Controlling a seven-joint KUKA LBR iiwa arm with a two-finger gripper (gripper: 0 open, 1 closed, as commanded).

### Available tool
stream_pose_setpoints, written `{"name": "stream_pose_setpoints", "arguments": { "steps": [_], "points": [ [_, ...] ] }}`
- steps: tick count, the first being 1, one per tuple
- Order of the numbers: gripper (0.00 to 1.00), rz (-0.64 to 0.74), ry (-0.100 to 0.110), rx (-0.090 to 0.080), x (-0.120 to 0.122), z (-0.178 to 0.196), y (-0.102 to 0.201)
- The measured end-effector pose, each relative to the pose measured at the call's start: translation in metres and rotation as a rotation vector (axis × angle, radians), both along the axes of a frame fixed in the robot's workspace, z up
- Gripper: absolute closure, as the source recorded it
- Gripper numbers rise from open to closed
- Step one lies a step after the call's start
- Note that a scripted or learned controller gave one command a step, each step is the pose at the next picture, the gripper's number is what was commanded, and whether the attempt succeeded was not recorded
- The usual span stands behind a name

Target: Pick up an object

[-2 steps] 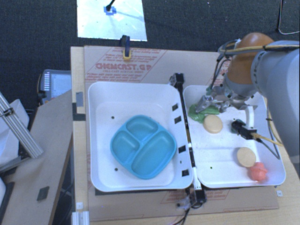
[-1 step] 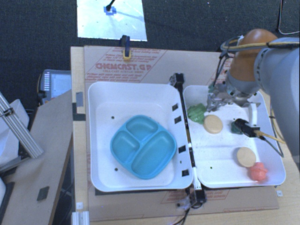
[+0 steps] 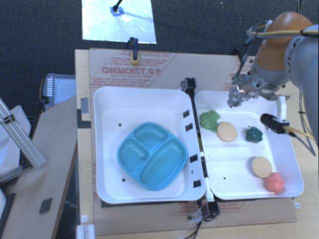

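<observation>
Here, hand [image 3: 236,99] hangs over far rim of right bin [image 3: 294,169]; cannot tell its state. Nothing visible in grasp. Nearest candidate: green leafy piece [image 3: 210,119], just beside hand, toward camera and slightly toward left bin. Tan round piece [image 3: 227,132] next beyond green piece. Dark green lump [image 3: 254,134] farther right of it. Likely next: short descent toward green piece.
</observation>
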State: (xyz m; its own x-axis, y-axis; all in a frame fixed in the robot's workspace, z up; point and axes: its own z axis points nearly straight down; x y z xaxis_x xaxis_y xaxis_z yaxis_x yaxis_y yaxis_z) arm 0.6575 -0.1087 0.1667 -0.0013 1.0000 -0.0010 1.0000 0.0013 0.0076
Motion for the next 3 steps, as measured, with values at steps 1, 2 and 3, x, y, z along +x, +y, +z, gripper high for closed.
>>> {"name": "stream_pose_setpoints", "arguments": {
  "steps": [1,2,3],
  "points": [
    [1.00,0.003,0.000,0.000,0.002,0.055,0.000],
    [1.00,0.005,0.000,0.000,0.003,0.110,0.000],
    [1.00,0.007,0.007,0.002,-0.004,0.090,0.053]
  ]
}}
